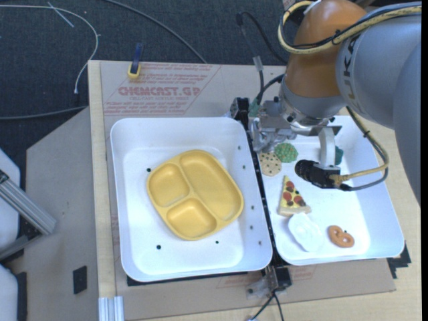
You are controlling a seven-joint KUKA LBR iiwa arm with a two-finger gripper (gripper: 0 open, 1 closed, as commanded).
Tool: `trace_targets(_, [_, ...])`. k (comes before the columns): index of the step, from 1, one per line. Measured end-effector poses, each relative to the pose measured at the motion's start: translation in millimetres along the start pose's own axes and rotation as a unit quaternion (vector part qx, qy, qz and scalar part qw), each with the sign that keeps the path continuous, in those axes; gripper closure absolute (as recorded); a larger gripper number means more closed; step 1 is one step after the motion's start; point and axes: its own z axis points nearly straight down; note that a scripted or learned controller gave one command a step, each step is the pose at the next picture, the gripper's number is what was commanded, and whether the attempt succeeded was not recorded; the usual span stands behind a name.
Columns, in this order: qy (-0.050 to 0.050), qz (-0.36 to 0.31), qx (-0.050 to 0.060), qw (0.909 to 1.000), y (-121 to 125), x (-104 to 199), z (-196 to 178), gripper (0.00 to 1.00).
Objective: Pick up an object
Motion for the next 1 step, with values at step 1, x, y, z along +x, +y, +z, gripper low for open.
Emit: trace_targets(1, [0.0, 0.0, 0.0, 1.0, 24.1, 44.4, 14.4, 1.0])
